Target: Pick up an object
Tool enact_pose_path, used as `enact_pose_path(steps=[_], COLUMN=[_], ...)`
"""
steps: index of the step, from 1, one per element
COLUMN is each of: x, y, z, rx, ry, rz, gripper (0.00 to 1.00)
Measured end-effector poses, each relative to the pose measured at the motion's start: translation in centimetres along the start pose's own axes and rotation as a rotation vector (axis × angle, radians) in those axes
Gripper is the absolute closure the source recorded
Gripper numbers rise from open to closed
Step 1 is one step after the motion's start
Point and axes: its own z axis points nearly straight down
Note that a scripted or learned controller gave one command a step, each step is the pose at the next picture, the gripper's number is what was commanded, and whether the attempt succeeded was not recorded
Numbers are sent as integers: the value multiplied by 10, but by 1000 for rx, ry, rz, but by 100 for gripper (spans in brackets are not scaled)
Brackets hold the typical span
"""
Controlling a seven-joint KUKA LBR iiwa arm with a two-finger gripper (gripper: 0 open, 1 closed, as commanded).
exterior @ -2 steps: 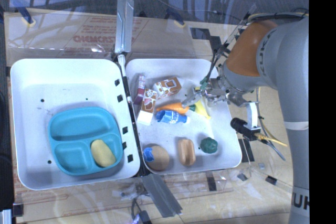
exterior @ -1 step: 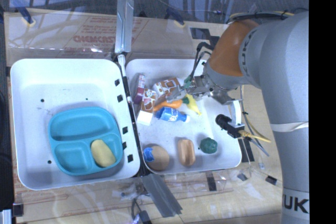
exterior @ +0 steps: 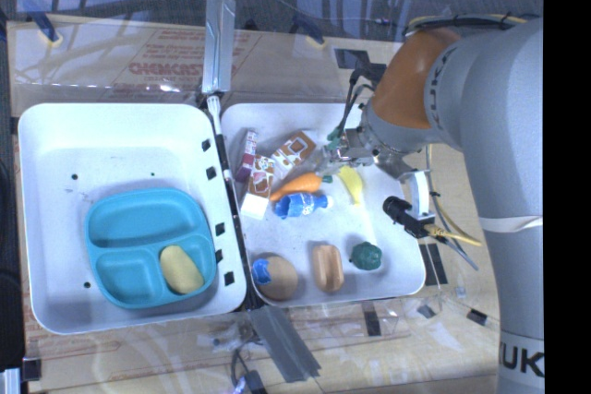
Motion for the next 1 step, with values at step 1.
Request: enact_pose_path(steps=[1], x=[0], y=[0], z=[1], rx=[1], ry=[0], rz=[0], gripper=[0])
